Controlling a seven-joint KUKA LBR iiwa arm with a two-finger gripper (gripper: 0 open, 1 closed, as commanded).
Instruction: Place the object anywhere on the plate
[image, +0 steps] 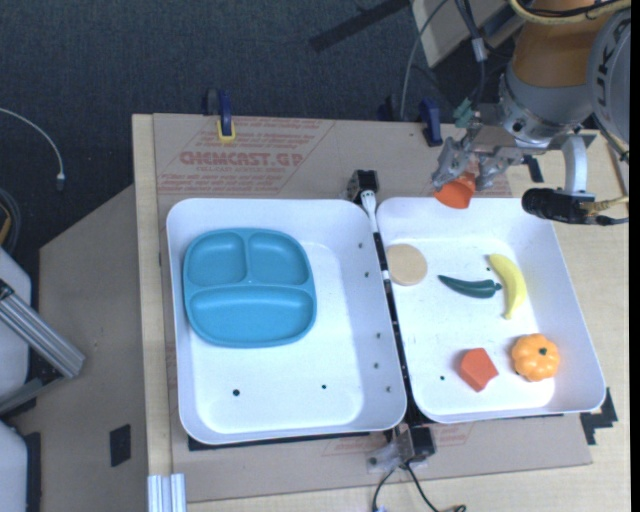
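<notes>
Both white bins, the left bin (340, 390) and the right bin (560, 390), look like smooth moulded plastic with a soft sheen. The blue sectioned plate (248, 288) reads as matt plastic. The counter (150, 300) is bare brown board, dull and fibrous like cardboard or pressed wood, with red printing. The banana (510, 283), pumpkin (534, 357) and green pepper (470, 285) look like glossy plastic toys. The end effector (470, 170) appears to be bare grey metal.
</notes>
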